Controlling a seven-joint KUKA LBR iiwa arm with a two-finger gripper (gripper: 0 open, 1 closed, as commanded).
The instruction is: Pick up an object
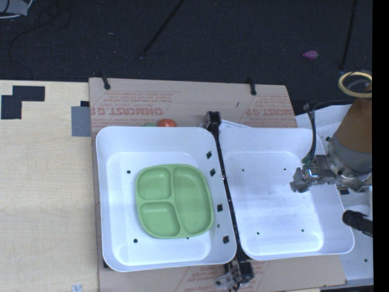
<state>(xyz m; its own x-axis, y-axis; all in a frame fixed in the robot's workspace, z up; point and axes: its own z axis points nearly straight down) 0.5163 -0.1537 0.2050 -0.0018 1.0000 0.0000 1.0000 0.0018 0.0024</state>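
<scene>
A light green divided plate [174, 201] with three compartments lies flat in the left white bin [115, 157]. My gripper [302, 180] hangs over the right edge area of the right white bin [267, 248], far to the right of the plate. The grey arm with its orange band comes in from the right side of the view. Nothing shows between the gripper's tips.
A small red and green object [161, 124] lies on the cardboard behind the left bin's rear rim. A black divider bar [222, 187] runs between the two bins. Wooden bench surface [42, 187] stretches to the left.
</scene>
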